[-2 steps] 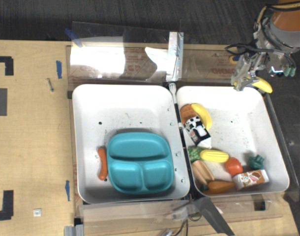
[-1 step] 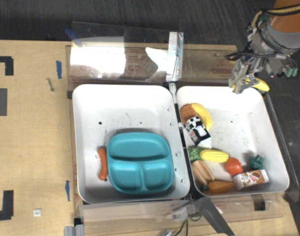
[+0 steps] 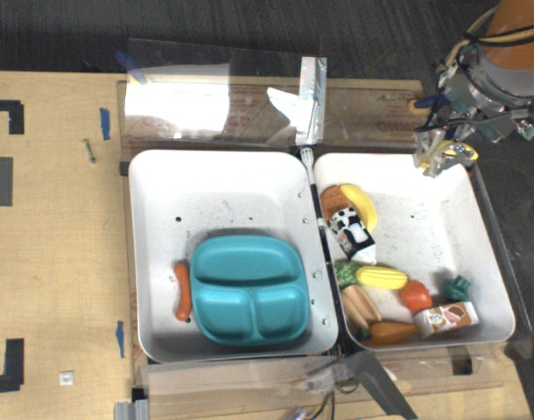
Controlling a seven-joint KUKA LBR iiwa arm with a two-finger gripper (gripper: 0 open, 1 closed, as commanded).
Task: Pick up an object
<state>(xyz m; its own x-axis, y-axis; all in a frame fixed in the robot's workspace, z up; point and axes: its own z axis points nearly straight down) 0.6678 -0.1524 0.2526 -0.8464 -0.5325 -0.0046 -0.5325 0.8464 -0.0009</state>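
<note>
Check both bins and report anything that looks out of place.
The orange sausage lies on the left bin's floor, wedged beside the teal tray rather than in a compartment. The right bin's toys are heaped along its left and bottom edges.

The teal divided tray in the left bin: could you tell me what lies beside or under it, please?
An orange sausage-shaped toy lies against the teal tray's left edge, on the left bin's floor. Anything beneath the tray is covered.

Arm (image 3: 512,38): orange band up top, grey wrist housing below w/ metal fittings. Yellow + blue cables bundled on its left side. Gripper (image 3: 435,157) end: silvery w/ yellowish bits, detail too small.
</note>
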